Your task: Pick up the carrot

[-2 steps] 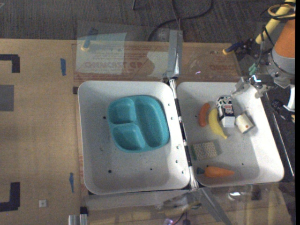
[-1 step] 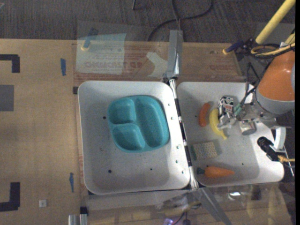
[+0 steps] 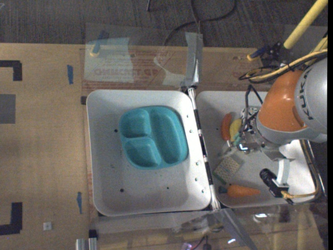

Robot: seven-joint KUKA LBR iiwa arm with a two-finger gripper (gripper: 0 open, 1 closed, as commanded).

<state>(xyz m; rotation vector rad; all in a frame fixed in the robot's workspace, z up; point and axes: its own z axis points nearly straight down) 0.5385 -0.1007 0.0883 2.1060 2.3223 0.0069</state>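
The carrot point(image 3: 242, 191) is orange with a green end and lies flat along the front wall of the right bin point(image 3: 208, 108), pointing right. My gripper point(image 3: 243, 144) hangs over the middle of that bin, well behind the carrot and apart from it. The grey and orange arm hides the bin's right half.
Between gripper and carrot lies a tan waffle-like square point(image 3: 229, 166). A red-orange piece point(image 3: 226, 126) and a yellow piece point(image 3: 235, 128) sit just left of the gripper. The left bin point(image 3: 104, 191) bears a teal divided plate point(image 3: 154, 137).
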